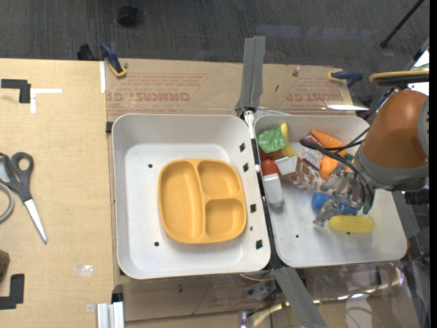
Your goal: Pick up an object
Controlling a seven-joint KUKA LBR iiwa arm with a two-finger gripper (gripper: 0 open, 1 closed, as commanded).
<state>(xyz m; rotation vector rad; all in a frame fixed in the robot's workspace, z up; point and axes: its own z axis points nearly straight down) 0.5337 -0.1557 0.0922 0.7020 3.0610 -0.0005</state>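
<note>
**End effector down in the right bin, nothing lifted yet**

Nearest the camera, along the bottom of the view, runs the front rim of the two white bins on the desk. Behind it, the left bin (130,203) carries a yellow divided plate (203,200) and nothing else.

All the loose things lie in the right bin (307,248): a green crumpled item (272,140), an orange carrot-like piece (326,141), a red item (269,167), a printed packet (306,169), a small blue object (321,201) and a yellow banana-shaped object (351,224).

Reaching in from the right, the arm has its end effector (339,207) low in the right bin, just above the yellow banana-shaped object and beside the blue one. Metal parts and cables crowd that spot, so whether its fingers are spread or closed cannot be told, and nothing can be seen caught between them.

By my reading, the approach is done, while the grasp and the lift remain. Every object appears to rest on the bin floor.
</note>
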